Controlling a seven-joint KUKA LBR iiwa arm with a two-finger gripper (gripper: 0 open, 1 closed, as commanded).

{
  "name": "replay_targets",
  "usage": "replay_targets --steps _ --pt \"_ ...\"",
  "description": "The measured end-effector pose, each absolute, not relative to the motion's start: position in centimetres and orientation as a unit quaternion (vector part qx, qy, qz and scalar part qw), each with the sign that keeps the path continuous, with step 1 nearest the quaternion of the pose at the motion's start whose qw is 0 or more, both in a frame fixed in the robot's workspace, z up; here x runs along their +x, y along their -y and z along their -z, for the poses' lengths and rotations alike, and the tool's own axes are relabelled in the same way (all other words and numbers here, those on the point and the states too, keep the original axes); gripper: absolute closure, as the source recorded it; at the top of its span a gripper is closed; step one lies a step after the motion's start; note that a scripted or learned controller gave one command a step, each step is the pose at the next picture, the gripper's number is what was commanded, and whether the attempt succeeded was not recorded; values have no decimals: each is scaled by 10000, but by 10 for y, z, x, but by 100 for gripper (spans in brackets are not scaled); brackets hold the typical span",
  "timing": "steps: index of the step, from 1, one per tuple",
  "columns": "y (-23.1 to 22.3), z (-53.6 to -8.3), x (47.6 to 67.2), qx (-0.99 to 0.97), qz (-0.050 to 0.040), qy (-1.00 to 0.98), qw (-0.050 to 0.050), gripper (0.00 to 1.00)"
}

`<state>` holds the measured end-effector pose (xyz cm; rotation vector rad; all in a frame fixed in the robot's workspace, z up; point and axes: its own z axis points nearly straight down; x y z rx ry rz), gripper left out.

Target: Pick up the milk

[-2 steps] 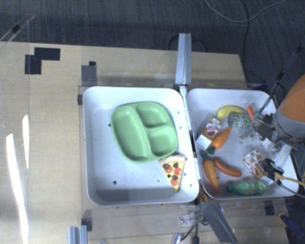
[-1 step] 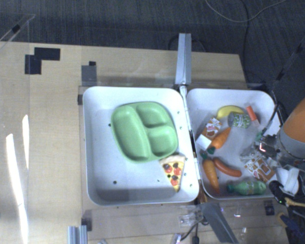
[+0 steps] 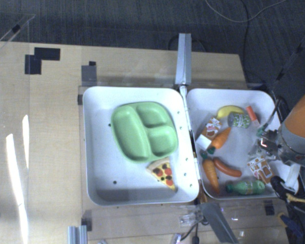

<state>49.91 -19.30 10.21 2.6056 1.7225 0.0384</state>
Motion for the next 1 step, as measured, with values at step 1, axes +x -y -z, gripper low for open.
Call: replay_targets --steps 1 --pt "112 -188 519 8254 -21 -5646 15 100"
